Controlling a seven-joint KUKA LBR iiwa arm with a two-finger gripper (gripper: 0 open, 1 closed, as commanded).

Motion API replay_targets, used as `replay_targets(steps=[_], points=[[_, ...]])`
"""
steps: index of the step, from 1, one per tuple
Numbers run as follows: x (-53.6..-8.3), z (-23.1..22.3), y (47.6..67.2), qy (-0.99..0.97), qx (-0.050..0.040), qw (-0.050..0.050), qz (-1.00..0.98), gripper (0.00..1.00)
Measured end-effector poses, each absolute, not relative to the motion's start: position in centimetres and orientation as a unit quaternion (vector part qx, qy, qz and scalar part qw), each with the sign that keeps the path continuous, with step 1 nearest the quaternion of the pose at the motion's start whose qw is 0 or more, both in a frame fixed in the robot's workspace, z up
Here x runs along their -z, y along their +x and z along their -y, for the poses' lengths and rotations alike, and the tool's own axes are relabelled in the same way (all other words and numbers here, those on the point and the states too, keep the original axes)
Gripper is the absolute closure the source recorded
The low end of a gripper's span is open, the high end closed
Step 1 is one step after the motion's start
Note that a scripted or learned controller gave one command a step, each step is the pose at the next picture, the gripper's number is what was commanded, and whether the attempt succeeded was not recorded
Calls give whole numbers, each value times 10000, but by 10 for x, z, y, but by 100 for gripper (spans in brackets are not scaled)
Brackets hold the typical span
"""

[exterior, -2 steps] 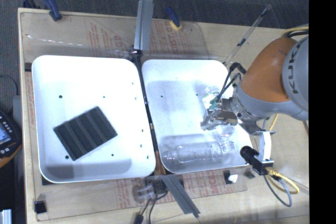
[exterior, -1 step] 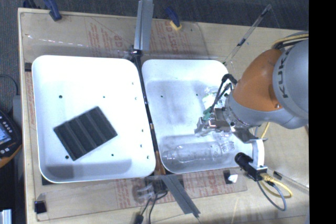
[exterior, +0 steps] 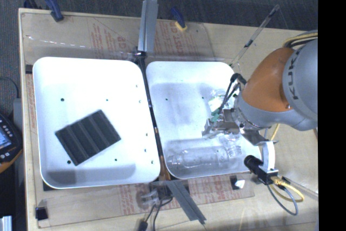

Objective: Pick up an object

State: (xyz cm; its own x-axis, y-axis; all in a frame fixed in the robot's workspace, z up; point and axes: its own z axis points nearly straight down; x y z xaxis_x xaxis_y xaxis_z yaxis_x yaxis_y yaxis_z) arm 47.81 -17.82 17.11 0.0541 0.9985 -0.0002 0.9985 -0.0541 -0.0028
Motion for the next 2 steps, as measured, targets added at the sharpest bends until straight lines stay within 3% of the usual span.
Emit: replay_targets(steps=[1, 2], points=[[-171, 178, 478, -7259, -11, 7, 6878, 0], [-186, 205, 545, -7480, -5, 12, 6637, 0]])
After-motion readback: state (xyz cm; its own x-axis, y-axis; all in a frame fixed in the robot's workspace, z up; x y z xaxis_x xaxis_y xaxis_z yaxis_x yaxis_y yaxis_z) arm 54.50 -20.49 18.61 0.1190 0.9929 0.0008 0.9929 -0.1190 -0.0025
